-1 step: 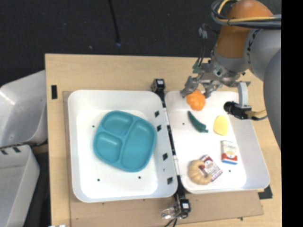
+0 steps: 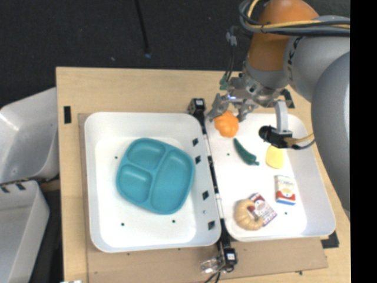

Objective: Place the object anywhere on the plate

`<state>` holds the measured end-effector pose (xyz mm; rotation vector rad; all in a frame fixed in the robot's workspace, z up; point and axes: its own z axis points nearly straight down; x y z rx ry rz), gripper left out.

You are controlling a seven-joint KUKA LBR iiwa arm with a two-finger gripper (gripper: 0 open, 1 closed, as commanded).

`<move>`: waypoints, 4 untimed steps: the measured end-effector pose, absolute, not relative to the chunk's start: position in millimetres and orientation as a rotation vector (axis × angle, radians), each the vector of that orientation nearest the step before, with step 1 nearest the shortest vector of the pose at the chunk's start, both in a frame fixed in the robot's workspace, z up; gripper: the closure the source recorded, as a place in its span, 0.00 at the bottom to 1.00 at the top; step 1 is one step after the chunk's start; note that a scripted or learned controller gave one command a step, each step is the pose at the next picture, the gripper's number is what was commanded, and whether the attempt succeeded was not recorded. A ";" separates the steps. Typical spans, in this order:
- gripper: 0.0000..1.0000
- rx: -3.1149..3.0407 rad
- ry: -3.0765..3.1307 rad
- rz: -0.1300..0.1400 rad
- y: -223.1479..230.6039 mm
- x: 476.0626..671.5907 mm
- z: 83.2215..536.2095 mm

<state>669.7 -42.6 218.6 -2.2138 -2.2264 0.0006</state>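
Observation:
A teal divided plate lies in the middle of the left bin. A small orange fruit is at the far left corner of the right bin, close to the divider between the bins. My gripper hangs directly over the orange, its tip right at the fruit's top. The wrist hides the contact, so I cannot tell whether the fruit is gripped or just lies on the bin floor. The plate has nothing on it.
The right bin also holds a green chili, a yellow piece, a small white and red carton, and a bread roll beside a small packet. A black cable end hangs near the wrist.

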 end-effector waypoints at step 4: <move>0.00 -2.219 -2.224 0.000 116.1 638.8 242.2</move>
